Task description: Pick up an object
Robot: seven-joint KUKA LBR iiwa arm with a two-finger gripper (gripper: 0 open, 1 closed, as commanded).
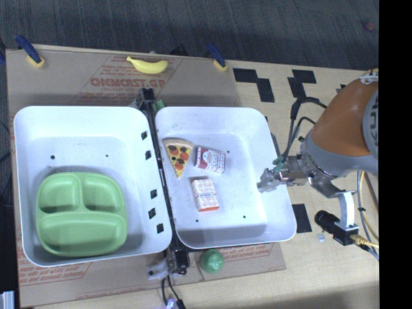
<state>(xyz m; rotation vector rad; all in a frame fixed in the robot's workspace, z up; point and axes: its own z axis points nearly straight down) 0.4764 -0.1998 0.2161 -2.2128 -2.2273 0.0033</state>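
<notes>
The right bin (pixel 254 124) holds three things, one pizza slice (pixel 177 156), one red-white packet (pixel 210 159) and one pink box (pixel 205 194), while the end effector (pixel 267 183), grip state unclear, hangs over its right rim.

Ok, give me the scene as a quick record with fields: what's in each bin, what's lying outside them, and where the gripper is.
left bin: green divided tray
right bin: pizza slice toy, red-and-white packet, small orange-and-white box
outside bins: banana beyond the far edge, green ball at the near edge
gripper: over the right bin's right rim, nothing visibly between its fingers
fingers open or shut: cannot tell
</notes>
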